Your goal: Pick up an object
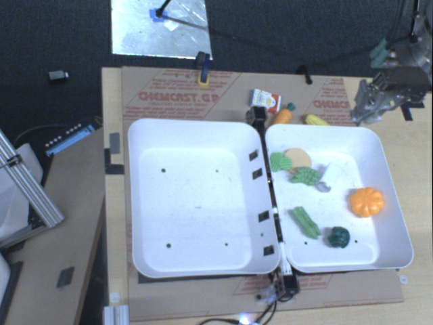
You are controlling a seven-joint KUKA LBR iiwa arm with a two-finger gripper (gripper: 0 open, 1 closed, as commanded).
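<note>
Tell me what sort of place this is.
Most likely a robotics lab bench set up for grasping trials. Two white bins sit side by side on a board, toy food such as an orange pumpkin lies in the right one, and a gripper waits at the far right corner.

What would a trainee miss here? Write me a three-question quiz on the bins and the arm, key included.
1. True or false: the orange pumpkin lies in the left bin.
2. Which thing lies nearest the right bin's front edge? A) the tan disc B) the dark green ball C) the pumpkin
3. Fill in: the gripper hangs beyond the right bin's ______ corner, over the bench.

Key:
1. False; it lies in the right bin, toward its right wall.
2. B.
3. Far right.
</note>
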